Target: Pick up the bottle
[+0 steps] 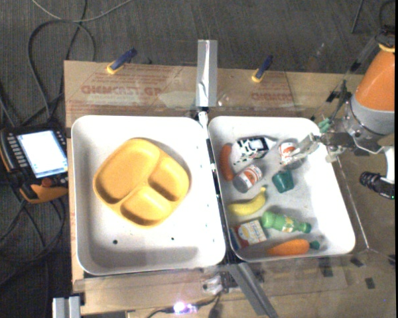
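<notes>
Camera view, bottle (283, 224) near front of right bin, claw (310, 144) well behind, grip unclear.

The bottle (273, 226), green with a yellow cap end and a red-and-white label, lies on its side on the floor of the right bin, near that bin's front wall, its labelled end pointing left and its narrow green end pointing right.

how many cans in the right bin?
2. One can lies mid-bin just above the banana; another can sits near the gripper. None seems hidden.
</notes>
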Motion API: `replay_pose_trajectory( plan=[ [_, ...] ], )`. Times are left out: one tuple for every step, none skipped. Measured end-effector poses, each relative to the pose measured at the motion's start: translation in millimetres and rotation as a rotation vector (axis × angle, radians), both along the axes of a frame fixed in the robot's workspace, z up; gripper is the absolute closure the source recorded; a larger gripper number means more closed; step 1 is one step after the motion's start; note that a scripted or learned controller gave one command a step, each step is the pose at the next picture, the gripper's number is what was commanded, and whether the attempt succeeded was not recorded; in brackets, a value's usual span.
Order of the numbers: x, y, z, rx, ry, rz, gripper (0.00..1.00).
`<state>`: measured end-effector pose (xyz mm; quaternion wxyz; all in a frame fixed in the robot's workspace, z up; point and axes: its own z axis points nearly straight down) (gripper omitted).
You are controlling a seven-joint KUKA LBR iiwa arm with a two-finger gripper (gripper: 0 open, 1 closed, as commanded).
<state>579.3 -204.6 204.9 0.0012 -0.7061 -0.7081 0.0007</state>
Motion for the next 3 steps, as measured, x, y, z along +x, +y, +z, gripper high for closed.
replay_pose_trajectory(
  plan=[
    [-41.0, 26.2, -114.0, -0.002, -0.008, -0.018, 0.0],
    [35.7, 7.4, -116.0, -0.006, -0.013, -0.028, 0.0],
    [35.3, 12.0, -116.3, -0.01, -0.007, 0.158, 0.0]
  ],
)
